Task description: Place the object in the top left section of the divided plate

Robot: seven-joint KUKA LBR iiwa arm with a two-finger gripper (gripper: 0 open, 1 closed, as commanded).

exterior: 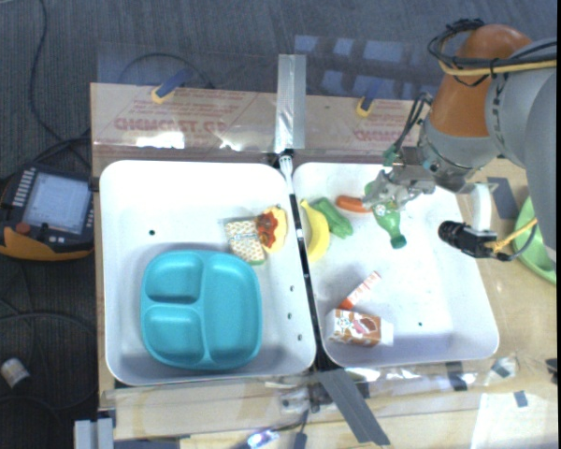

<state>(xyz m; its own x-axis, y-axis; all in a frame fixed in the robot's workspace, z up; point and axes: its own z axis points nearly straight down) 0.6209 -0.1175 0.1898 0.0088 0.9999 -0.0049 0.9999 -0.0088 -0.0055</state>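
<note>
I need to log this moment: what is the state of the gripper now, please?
Gripper: over the right bin, by a green object; open, closed or holding cannot be told.

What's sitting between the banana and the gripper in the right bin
In the camera view, a green pepper-like toy and an orange carrot-like piece lie between the banana and the gripper.

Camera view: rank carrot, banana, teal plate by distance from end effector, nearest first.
From the end effector, over the right bin:
1. Small orange toy carrot, right bin's upper left.
2. Yellow toy banana, right bin's left edge.
3. Teal plastic divided plate, left bin, lower middle.
</note>
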